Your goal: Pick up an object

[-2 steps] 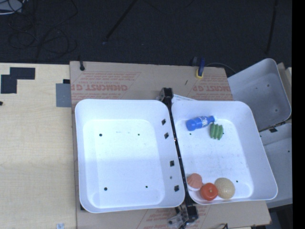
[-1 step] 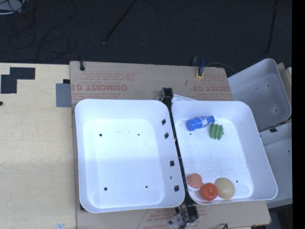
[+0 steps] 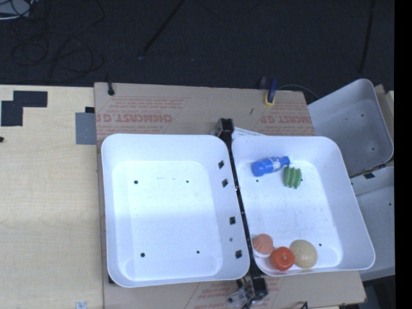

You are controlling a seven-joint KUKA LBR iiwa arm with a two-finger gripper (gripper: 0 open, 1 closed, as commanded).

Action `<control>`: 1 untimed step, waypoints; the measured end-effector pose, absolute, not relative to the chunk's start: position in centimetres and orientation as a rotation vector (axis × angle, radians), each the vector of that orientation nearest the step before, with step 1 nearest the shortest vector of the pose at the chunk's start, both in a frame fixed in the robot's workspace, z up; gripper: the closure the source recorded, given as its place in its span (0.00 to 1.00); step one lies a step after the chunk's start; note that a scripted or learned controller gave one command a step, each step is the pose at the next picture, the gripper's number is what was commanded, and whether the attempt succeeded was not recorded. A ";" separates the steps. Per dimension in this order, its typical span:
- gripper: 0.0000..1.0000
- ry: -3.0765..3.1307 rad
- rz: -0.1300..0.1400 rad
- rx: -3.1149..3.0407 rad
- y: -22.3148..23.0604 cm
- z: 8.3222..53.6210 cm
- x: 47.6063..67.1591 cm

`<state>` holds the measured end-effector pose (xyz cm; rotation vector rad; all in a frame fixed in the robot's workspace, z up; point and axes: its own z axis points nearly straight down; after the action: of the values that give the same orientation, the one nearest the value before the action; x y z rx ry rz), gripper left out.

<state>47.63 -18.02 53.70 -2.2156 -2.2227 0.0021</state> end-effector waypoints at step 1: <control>1.00 -2.224 0.002 -2.215 -14.6 53.8 47.6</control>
<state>47.63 -14.60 53.76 -2.2154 -2.2236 0.0019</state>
